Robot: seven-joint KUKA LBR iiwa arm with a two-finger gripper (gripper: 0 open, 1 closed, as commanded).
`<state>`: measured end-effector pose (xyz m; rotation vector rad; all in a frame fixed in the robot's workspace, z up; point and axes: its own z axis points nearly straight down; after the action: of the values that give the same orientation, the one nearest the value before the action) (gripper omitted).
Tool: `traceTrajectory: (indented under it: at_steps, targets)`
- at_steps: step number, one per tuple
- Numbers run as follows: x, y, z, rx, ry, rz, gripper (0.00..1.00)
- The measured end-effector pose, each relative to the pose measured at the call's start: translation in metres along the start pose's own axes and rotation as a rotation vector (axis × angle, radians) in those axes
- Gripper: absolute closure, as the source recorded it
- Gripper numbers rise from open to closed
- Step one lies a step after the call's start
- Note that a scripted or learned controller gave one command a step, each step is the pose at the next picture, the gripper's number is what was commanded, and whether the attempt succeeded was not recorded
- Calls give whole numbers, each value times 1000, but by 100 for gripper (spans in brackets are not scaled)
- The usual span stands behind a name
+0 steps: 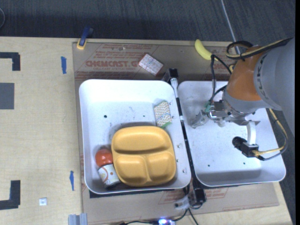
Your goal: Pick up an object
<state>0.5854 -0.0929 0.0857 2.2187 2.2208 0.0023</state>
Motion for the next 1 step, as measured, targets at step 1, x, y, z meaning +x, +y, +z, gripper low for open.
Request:
traceTrajectory:
  at_steps: [1]
  targets:
    - [-4,30,0,0,0,-1,0]
